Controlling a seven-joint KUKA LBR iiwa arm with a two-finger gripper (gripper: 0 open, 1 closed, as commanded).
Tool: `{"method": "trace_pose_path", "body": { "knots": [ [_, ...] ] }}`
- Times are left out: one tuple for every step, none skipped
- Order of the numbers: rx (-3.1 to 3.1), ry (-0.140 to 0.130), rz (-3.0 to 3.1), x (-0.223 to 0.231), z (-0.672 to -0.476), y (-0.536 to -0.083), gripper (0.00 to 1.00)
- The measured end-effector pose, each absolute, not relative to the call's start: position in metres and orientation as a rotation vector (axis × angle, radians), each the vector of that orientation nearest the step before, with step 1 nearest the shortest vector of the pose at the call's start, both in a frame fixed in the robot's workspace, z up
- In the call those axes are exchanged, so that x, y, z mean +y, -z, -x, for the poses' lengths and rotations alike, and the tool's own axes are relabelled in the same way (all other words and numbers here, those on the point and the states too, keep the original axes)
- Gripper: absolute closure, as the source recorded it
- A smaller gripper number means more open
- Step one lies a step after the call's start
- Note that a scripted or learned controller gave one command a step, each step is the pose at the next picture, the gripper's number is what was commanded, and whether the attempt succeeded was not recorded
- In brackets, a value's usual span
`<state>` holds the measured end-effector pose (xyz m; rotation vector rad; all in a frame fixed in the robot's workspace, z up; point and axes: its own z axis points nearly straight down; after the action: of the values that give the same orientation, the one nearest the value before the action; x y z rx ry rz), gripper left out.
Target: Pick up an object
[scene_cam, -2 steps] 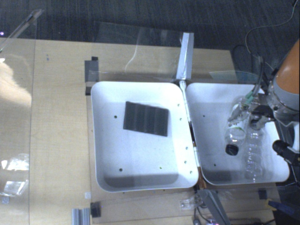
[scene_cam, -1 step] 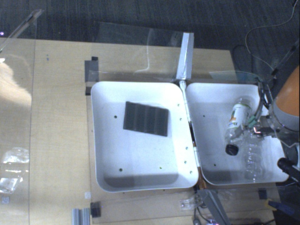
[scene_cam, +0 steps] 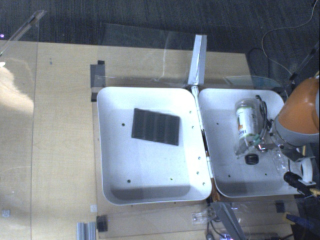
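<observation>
A pale bottle (scene_cam: 245, 123) with a green and orange label lies lengthwise in the right bin (scene_cam: 222, 149), its black cap (scene_cam: 251, 159) pointing toward the front. My gripper (scene_cam: 261, 136) comes in from the right below the orange wrist band (scene_cam: 300, 113). It sits low against the bottle's right side, near the cap end. Wires and dark parts of the hand blur where it meets the bottle. A dark grey ribbed rectangular pad (scene_cam: 155, 126) lies flat in the left bin (scene_cam: 115, 184), toward its back.
The two bins share a raised rim (scene_cam: 201, 134) down the middle. A clear plastic piece (scene_cam: 278, 158) lies in the right bin near the arm. A metal post (scene_cam: 197, 66) stands behind the bins. Black brackets (scene_cam: 98, 76) hold the left bin's corners.
</observation>
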<state>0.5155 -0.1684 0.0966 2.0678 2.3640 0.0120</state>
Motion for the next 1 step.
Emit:
{"method": "trace_pose_path", "body": {
  "knots": [
    [2.283,-0.006,-2.148,-0.1755,-0.5549,-0.1828,0.0]
  ]
}}
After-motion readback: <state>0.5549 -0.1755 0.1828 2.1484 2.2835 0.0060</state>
